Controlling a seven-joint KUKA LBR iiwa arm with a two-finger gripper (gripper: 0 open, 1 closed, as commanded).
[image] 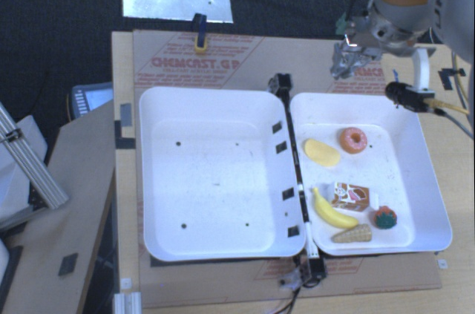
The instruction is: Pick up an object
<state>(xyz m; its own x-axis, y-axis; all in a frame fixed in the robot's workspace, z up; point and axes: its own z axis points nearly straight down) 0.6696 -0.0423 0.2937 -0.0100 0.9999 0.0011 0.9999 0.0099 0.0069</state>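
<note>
While the gripper [346, 66] was held above the bench, beyond the far rim of the right bin [423, 149], jaw state couldn't be told; nothing was seen between them. No object was lifted yet. Items were seen in the right bin: donut [353, 139] nearest the gripper, yellow piece [321, 151] beside it, banana [332, 209] further off. Donut was judged light, prob. rigid, smooth; a pinch across its ring was judged best.

smooth white plastic bins [215, 101], brown cardboard underlay [223, 56]
</note>
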